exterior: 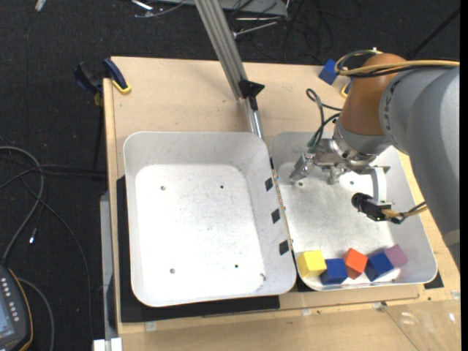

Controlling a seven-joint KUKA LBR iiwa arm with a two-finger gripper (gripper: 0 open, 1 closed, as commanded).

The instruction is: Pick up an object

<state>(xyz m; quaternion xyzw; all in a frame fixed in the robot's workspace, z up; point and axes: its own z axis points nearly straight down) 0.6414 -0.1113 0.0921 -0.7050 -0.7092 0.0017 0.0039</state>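
Along the near edge of the right bin (307,218) lie five blocks in a row: a yellow block (311,261), a blue block (334,270), an orange block (356,260), a second blue block (379,264) and a purple block (395,254). The left bin (146,152) sits beside it. Farther back, over the right bin, the gripper (306,170) hangs above the floor, fingers spread and holding nothing.

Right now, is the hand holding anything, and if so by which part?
Nothing is held. The hand hovers over bare floor of the right bin; the blocks, yellow through purple, sit along its near edge.
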